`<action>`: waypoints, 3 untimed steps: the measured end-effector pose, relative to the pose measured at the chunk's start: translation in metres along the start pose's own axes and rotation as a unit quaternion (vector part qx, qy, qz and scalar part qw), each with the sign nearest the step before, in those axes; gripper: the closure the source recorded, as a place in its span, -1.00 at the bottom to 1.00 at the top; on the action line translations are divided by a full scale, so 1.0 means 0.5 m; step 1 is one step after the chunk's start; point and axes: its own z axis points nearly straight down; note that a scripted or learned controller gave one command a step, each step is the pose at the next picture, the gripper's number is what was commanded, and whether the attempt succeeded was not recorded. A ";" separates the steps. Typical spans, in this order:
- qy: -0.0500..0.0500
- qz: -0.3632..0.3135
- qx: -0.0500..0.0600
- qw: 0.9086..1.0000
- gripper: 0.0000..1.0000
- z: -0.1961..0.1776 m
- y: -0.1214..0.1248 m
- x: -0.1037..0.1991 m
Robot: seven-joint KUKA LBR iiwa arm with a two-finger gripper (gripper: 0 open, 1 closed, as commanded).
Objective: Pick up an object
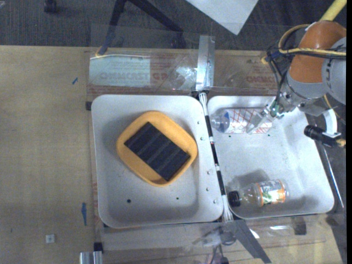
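From my station I look down on a tan wooden desk (44, 147) carrying two shallow white plastic bins side by side. In the left bin (107, 199) an orange rounded-square object with a dark ribbed panel on top (157, 148) lies tilted, roughly in the middle. In the right bin (297, 169) I see two bottles. The clear plastic bottle with a blue cap and a white label crossed by red lines (239, 120) lies on its side along the far edge, cap pointing toward the divider between the bins. The small clear bottle with a black cap and an orange, green and white label (258, 193) lies on its side near the front edge, its cap close to the bin's front-left corner; the liquid inside looks pale amber. The two bottles are well apart. The grey arm with its orange band (316, 51) comes in from the right, and the gripper (263, 121) hangs over the label end of the blue-capped bottle, its tips touching or just above the bottle. Whether the gripper is spread or pinched on the bottle, I cannot tell from this angle. Beyond the bins a strip of clear plastic sheeting with red lettering (121, 73) lies on the desk.
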 end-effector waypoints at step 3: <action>0.000 -0.014 -0.002 1.000 -1.00 0.000 0.000 -0.004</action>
